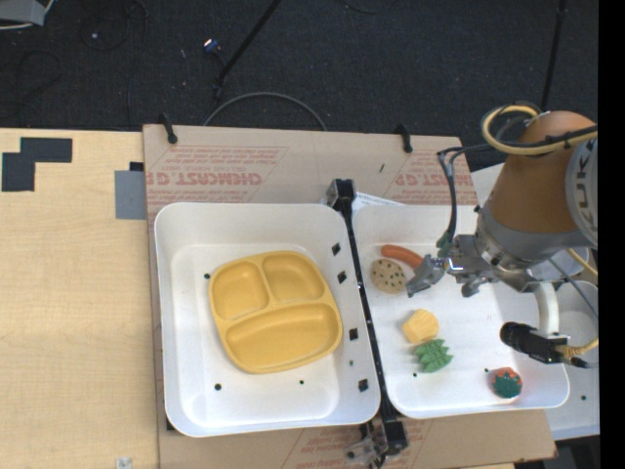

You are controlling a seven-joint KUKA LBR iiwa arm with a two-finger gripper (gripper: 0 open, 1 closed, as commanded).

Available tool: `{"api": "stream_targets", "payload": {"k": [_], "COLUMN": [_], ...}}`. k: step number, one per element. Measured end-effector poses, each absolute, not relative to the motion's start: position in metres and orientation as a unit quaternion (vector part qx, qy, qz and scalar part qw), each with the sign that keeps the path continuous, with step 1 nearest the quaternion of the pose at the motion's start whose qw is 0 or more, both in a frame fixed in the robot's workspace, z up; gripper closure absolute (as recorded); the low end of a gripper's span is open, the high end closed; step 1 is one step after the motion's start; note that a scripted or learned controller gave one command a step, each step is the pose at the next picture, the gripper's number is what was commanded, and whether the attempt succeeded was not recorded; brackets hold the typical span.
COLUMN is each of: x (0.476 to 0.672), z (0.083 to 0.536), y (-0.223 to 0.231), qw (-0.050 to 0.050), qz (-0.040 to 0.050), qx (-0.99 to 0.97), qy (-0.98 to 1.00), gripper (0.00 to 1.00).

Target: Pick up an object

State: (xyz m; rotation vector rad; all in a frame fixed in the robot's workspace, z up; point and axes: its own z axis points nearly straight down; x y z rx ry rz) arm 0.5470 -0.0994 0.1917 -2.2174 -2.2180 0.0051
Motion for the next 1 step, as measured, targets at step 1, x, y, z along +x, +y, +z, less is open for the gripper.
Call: {"api": "stream_targets", "payload": {"k": [1], "x": [0.5373], "z": [0.1436], "y": [-0.1008], "qw": [0.004], "qz": [0.0025], "qx": [-0.707], "qy": [-0.707], "gripper": [0.00]}}
